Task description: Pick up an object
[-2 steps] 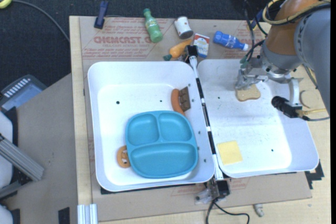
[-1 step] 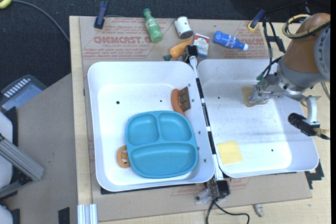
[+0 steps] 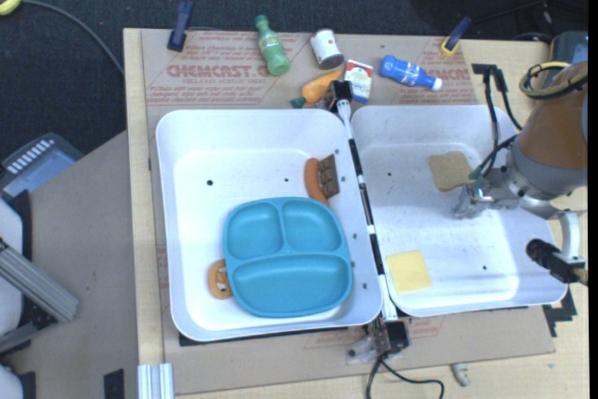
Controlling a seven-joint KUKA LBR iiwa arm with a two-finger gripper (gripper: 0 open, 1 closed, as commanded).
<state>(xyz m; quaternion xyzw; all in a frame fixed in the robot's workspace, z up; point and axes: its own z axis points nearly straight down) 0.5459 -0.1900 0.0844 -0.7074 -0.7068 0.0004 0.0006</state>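
The brown bench (image 3: pixel 224 70) is holding two white bins: the left bin (image 3: pixel 187 201) and the right bin (image 3: pixel 486 243), sitting side by side. Behind them, a green bottle (image 3: pixel 272 47), a small can (image 3: pixel 325 48) and a blue bottle (image 3: pixel 408 73) are lying on the bench.

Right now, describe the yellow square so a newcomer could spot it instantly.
Find the right bin, the one nearest the arm. The yellow square lies flat at its front left corner. The tan piece farther back is duller and sits near the gripper.
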